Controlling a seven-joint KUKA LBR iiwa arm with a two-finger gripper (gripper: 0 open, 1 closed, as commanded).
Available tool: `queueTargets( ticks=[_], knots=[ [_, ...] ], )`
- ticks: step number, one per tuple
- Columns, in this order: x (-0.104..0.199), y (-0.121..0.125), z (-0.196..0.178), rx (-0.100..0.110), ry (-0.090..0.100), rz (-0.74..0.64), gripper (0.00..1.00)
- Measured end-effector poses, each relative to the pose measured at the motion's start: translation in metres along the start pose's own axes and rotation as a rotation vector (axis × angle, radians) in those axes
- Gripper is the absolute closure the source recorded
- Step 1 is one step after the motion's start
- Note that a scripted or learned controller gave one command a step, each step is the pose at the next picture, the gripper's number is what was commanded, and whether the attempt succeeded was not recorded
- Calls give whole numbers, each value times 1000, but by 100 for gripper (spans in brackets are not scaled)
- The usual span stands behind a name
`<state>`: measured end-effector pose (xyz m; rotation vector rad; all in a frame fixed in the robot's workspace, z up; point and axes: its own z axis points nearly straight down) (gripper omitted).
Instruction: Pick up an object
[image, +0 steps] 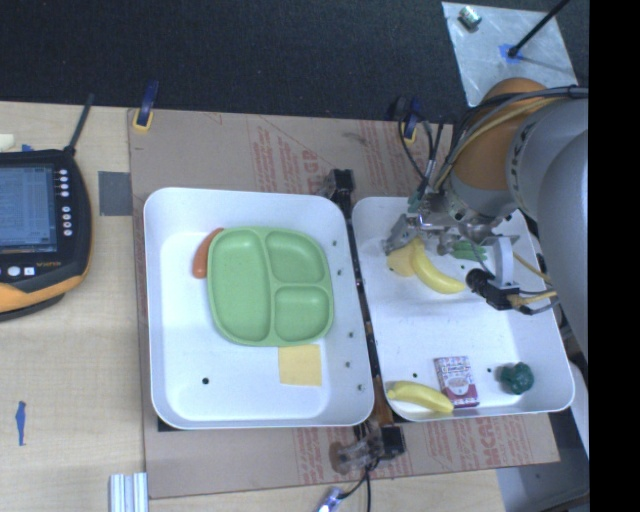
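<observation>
Camera view: gripper (428, 232) down in right bin (520, 395), far corner, right over banana (436, 274). Banana lies just under and beside it, touching or not, unclear. Can't tell gripper state. Second banana (420, 398), small red box (455, 382), green lump (517, 377) along near edge. Left bin (180, 385): green tray (270, 285), yellow square (301, 365).

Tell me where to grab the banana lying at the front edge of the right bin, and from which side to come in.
Grip the banana across its thick middle, coming straight down from above. It lies flat along the right bin's front wall with the small red carton close at its right end, so fingers probably fit best closing front to back, away from the carton.
</observation>
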<state>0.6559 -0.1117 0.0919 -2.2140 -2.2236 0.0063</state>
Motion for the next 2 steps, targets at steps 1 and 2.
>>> queueTargets(
  ticks=[1,2],
  knots=[
    [-1,0,-11,2,0,-1,100],
    [-1,0,-11,2,0,-1,0]
  ],
)
